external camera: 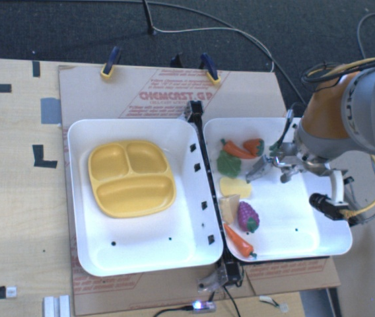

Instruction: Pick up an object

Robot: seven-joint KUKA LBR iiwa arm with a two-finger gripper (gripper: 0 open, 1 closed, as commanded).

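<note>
Camera view puts the gripper (265, 168) over the right bin (306, 243), its fingers apart as far as you can judge at this slant, with nothing between them. At nine o'clock from it you have the toy food: a green vegetable (229, 164) touching an orange carrot (238, 152), a red piece (253, 146) at their one o'clock, a yellow block (236, 187) below, then purple grapes (247, 216) and a second carrot (239, 241) at six o'clock. Your left bin (88, 243) holds a yellow divided plate (131, 177).
</note>
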